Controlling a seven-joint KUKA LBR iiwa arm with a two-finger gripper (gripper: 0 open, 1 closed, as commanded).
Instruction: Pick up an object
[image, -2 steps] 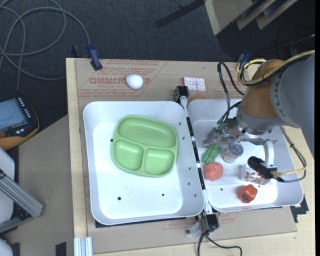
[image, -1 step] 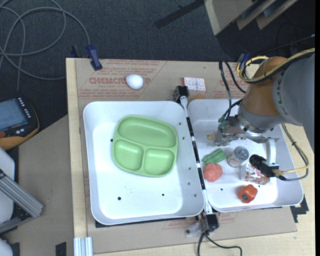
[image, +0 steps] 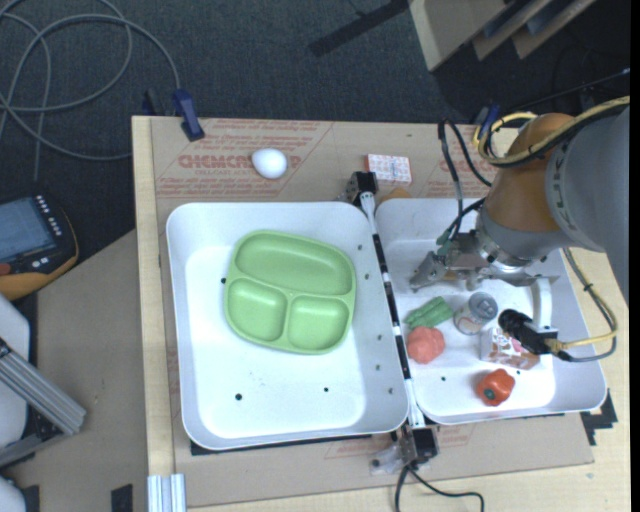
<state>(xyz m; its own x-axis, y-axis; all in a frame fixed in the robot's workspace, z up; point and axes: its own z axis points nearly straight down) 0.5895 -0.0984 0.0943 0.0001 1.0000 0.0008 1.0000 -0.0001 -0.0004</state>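
The end effector (image: 452, 262) hovers low in the right white bin (image: 570, 395), its spread uncertain from here and nothing visibly held. The green soft piece (image: 430, 311) and round red ball (image: 427, 344) lie by the bin's left edge; judging so, grasping remains.

Grey arm (image: 590, 170) from the right, orange-banded wrist bent down, gripper (image: 470, 262) low.

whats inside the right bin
In the right bin: a green piece, a pinkish-red ball, a red-orange fruit, a small round item and a clear packet. The arm covers the bin's back part.
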